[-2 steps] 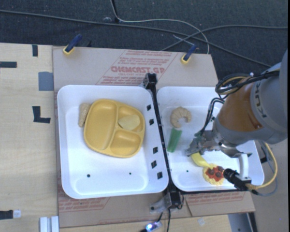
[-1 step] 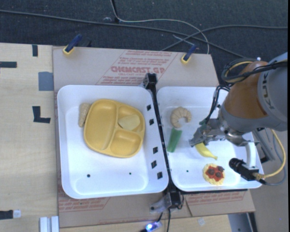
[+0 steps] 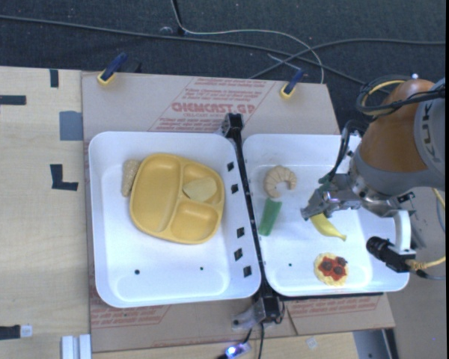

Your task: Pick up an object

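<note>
Hovering low in the right bin (image 3: 307, 279), the hand (image 3: 319, 208) is sitting just at the banana (image 3: 328, 226), which is lying near the bin's middle; whether its grip is apart or closed I cannot tell. Risk, as I judge it: the curved fruit is lying flat and may slip aside or roll. The arm (image 3: 393, 152) is reaching in from the right, wrist bent downward.
</note>
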Controlling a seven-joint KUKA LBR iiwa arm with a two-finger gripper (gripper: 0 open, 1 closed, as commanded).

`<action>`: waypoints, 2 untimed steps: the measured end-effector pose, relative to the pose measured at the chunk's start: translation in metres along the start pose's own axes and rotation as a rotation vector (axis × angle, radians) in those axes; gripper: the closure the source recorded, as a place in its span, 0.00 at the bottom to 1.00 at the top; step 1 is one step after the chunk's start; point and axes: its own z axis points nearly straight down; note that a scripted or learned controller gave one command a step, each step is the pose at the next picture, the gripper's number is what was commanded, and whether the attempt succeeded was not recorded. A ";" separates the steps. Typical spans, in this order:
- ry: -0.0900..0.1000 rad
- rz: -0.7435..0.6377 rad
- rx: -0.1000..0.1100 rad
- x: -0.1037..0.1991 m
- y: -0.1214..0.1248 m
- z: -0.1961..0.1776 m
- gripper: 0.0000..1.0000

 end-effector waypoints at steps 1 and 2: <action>-0.001 0.001 -0.001 -0.009 -0.003 -0.052 1.00; 0.001 -0.006 0.003 0.044 0.007 -0.058 1.00</action>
